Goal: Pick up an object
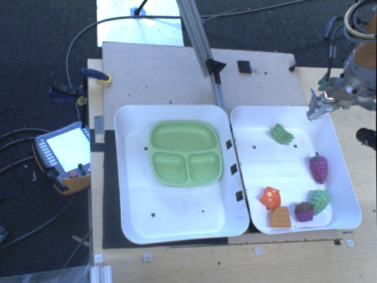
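Camera view, from above, at a slant.

Bench [177,81]: pale board top; carries two shallow white bins side by side.

Left bin [135,217]: white, rounded corners; holds one item.

Plate [185,153]: light green, three compartments, lying flat in the upper middle of the left bin.

Right bin [247,134]: white, touching the left bin along its inner edge; holds six small toy items.

Green toy [282,134]: ribbed, leaf-like, in the upper part of the right bin, apart from the rest.

Grapes [318,167]: purple bunch with green top, near the right wall, mid-height.

Orange toy [270,197]: red-orange with a pale mark, lower middle of the right bin.

Block [280,217]: orange-brown, square, just below the orange toy and touching it.

Purple toy [304,211]: small, dark top, just right of the block.

Teal toy [320,200]: knobbly green, beside the purple toy, near the lower right corner.

Arm [360,69]: grey, orange band at the top, enters from the right.

Gripper [314,109]: over the upper right rim of the right bin, above and well apart from all toys; whether its fingers are spread or closed I cannot tell; nothing seen between them.

Pendant [63,157]: grey and orange handset with lit screen, on the floor left of the bench.

Pole [197,34]: grey, slanting across the board behind the bins.
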`<act>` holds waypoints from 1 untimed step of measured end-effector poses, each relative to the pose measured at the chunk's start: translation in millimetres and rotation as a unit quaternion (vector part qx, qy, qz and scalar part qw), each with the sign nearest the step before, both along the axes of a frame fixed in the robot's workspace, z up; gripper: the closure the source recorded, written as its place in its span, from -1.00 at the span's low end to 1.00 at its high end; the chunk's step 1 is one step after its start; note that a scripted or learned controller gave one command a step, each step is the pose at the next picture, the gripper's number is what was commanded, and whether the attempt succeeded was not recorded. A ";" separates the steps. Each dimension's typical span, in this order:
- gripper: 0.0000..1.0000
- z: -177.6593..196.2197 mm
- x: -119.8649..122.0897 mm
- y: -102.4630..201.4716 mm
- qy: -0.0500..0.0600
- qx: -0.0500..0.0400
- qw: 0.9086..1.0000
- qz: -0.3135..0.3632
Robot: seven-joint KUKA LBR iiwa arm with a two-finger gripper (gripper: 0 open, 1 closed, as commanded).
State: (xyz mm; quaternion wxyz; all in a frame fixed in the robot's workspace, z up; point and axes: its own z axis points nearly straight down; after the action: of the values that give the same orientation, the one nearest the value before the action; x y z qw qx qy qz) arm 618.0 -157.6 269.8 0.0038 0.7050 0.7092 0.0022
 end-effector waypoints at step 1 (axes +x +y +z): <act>1.00 -15.8 1.3 55.7 0.003 0.002 1.000 0.002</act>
State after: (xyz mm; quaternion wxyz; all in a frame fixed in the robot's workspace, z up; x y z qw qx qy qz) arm 619.3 -101.9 254.0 0.0004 0.7038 0.7104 0.0010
